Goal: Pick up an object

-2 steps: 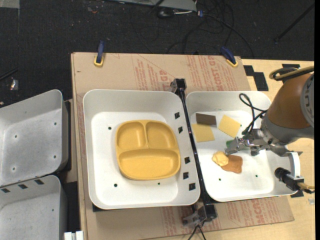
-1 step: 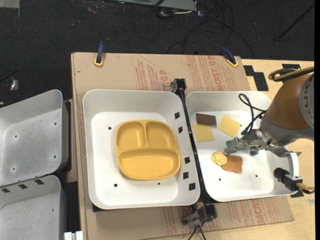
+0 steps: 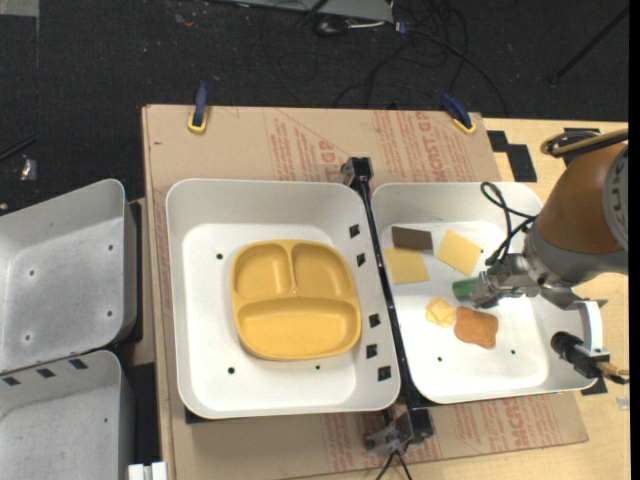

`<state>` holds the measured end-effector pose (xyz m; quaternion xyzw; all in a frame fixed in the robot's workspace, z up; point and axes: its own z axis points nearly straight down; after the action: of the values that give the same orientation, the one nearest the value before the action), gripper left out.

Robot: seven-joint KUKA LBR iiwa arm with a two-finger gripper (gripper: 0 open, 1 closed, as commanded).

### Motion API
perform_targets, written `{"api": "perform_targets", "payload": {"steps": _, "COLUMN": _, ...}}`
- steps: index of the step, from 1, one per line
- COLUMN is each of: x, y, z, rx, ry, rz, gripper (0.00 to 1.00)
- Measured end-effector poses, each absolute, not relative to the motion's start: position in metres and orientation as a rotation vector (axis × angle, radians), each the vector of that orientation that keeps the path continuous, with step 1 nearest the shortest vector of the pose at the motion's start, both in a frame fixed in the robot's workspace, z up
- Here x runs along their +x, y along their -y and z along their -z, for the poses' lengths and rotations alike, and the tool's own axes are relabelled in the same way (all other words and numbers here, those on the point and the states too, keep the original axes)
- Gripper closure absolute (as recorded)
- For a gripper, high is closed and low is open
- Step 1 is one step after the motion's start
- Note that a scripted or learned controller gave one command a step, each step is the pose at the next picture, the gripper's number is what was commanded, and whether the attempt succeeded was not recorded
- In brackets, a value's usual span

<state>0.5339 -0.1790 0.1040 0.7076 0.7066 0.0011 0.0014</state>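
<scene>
The right bin (image 3: 520,368) holds several small food-like pieces: a dark brown block (image 3: 411,236), a pale yellow square (image 3: 406,265), a yellow wedge (image 3: 460,251), a small yellow lump (image 3: 439,313), an orange-brown piece (image 3: 476,328) and a green item (image 3: 464,289). My gripper (image 3: 487,293) is down in this bin, right beside the green item and just above the orange-brown piece. The arm's wrist hides the fingertips.
The left bin (image 3: 190,268) carries a yellow divided tray (image 3: 296,300). A black divider (image 3: 375,268) runs between the bins. Grey metal panels (image 3: 60,268) lie off the bench at the left. Blue and yellow clamps (image 3: 200,118) grip the cardboard's far edge.
</scene>
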Motion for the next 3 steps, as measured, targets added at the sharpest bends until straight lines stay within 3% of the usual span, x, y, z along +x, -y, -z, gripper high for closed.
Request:
{"api": "perform_targets", "payload": {"steps": 2, "x": 0.535, "y": 0.181, "z": -0.232, "rx": 2.214, "ry": -2.22, "rz": -0.005, "gripper": 1.0}}
{"api": "perform_targets", "payload": {"steps": 3, "x": 0.536, "y": 0.181, "z": -0.264, "rx": 2.215, "ry": -2.222, "rz": -0.002, "gripper": 1.0}}
